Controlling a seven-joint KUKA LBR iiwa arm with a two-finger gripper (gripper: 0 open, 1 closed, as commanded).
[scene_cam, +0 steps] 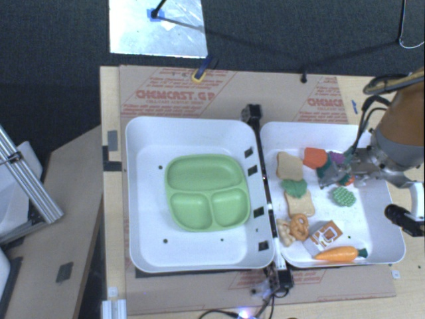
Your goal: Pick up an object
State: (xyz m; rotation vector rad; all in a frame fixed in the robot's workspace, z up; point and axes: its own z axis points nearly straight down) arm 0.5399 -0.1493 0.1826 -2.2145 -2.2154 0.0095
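My gripper [340, 168] reaches in from the right and hangs low over the back part of the right bin [392, 244]. It sits among a red-orange piece [315, 157], a purple piece [337, 158] and a dark green piece [326, 172], which lies right at its tip. A light green ridged piece [343, 196] lies just in front of it. Further left are a tan bread slice [289, 166], a green leafy piece [296, 187] and a toast slice [299, 205]. Along the front lie a pretzel [299, 226], a small box [325, 234] and an orange carrot [339, 253].
The left bin [143, 178] holds a green three-part plate [206, 191]. A black divider with clips [259, 178] runs between the bins. The arm's grey body [402, 138] covers the right bin's back right corner.
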